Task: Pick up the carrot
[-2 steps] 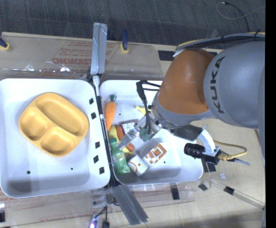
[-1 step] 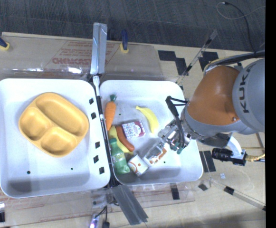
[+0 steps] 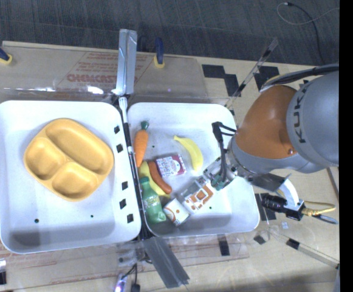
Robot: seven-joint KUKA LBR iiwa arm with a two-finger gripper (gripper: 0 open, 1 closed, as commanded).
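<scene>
The carrot (image 3: 141, 145) lies in the right bin (image 3: 182, 110), close to its left wall, green top pointing away from the camera, with a banana (image 3: 190, 151) and a red pouch (image 3: 169, 165) further right. The claw (image 3: 217, 178) sits low at the bin's right side, well apart from the carrot; whether it is open I cannot tell. The left bin (image 3: 12, 224) holds 1 yellow tray (image 3: 68, 157).

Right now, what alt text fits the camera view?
A carrot lies untouched at the right bin's left wall, among a banana, bottle and packets. The end effector sits near the bin's right side; a yellow tray fills the left bin.
</scene>
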